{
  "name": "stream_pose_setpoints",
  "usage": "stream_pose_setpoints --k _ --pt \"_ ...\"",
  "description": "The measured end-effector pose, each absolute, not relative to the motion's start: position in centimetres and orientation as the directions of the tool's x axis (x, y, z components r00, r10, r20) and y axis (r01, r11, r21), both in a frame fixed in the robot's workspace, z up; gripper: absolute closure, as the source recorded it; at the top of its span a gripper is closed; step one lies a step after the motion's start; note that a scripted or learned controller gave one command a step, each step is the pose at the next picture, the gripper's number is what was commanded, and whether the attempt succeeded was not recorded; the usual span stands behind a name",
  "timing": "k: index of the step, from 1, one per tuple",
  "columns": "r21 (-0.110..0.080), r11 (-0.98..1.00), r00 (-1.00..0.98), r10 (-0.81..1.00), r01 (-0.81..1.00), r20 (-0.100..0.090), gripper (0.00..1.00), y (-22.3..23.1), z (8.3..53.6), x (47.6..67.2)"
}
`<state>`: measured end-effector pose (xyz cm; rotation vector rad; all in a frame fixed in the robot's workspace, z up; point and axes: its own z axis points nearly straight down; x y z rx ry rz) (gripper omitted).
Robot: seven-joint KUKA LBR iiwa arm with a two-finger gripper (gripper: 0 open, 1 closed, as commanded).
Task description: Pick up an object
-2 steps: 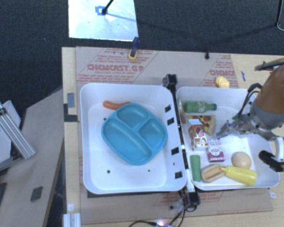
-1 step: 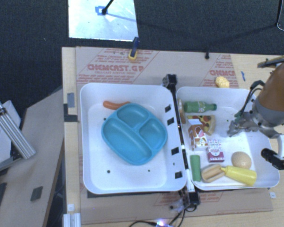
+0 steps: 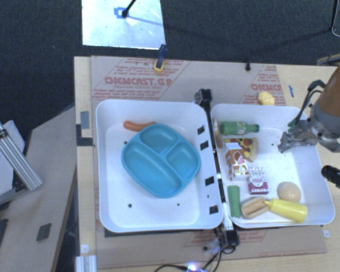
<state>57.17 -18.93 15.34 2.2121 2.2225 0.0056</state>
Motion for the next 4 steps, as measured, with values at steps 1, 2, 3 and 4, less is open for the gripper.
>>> stream_pose_setpoints --k 1,2,3,4 --pt "0.009 0.005 -0.005 1.0 1.0 -0.003 1.0 -19.2 21.8 57.5" --pt "0.004 0.005 -0.005 1.0 1.0 -0.001 1.0 -19.2 22.5 57.6" --pt "0.001 0.009 -0.009 1.0 1.0 0.002 1.0 -13.6 23.5 56.8" --pt "0.0 0.008 -0.008 1.0 1.0 0.001 1.0 -8.8 22.2 55.8"
